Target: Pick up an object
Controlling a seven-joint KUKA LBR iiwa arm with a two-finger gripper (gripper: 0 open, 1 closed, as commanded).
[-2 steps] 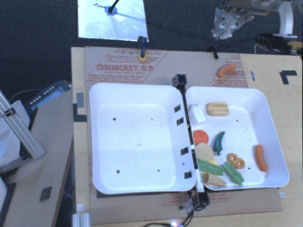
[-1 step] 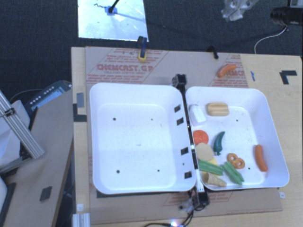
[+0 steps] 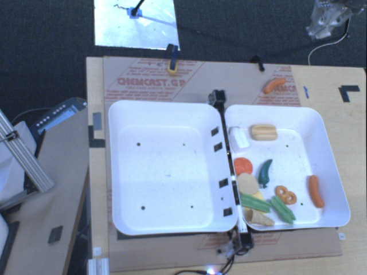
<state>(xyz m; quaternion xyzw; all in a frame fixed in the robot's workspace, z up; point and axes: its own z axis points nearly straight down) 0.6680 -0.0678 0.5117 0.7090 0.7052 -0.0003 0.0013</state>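
A: Brown bench point(image 3: 189, 76), 2 white bins: the left bin point(image 3: 166, 171) far from the gripper point(image 3: 328, 17), the right bin point(image 3: 321, 136) below it.

B: Progress?

A: Nothing lifted, I judge. Bread roll point(image 3: 264, 132), tomato slice point(image 3: 243, 166), pretzel point(image 3: 285, 195), sausage point(image 3: 315, 191) all lie below the gripper, well apart.

B: Its grip?

A: Too blurred; I cannot tell.

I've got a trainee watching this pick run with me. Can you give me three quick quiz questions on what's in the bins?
1. True or false: the toy bread roll lies in the left bin.
2. What lies outside the bins, on the board behind the right bin?
A. orange sausage
B. pretzel
C. red tomato slice
3. Which toy lies nearest the right bin's right wall?

Key: 1 false; 2 A; 3 the red sausage.
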